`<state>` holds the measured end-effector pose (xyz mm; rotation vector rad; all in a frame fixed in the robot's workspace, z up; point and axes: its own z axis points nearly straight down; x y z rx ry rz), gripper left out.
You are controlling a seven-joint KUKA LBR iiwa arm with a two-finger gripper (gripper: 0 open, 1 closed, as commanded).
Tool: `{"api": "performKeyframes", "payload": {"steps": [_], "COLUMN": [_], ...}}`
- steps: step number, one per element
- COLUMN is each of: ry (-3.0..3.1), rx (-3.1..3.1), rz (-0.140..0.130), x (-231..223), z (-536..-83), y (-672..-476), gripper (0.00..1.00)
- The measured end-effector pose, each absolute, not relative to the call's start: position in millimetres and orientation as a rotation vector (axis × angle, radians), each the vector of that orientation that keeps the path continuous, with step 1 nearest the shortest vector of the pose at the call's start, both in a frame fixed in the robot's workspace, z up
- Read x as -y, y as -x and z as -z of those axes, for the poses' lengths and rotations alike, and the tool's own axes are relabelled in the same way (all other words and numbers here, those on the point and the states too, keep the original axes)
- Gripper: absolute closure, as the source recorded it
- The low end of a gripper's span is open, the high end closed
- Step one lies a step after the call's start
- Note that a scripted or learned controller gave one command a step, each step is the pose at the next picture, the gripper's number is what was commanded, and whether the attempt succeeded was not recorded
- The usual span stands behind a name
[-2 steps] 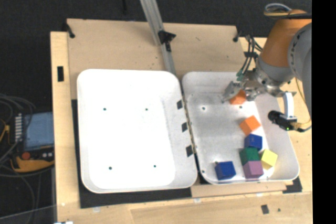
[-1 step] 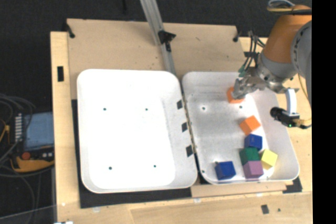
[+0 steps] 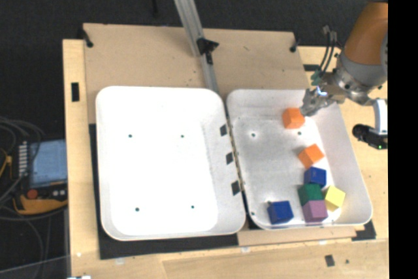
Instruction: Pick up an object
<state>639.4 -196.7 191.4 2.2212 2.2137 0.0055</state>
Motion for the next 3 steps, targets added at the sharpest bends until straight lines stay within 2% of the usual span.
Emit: {"api": "performKeyframes", "payload": {"steps": [1, 2, 3], "ry": [-2.213, -2.215, -2.215], "rx": [-2.218, -2.223, -2.226], "rz": [-0.007, -0.004, 0.001], "x": [203.3, 203.7, 154.8], "z": [-254.5, -273.9, -267.3], "y": [-645.4, -646.5, -623.7], "gripper": [1.0, 1.0, 1.0]}}
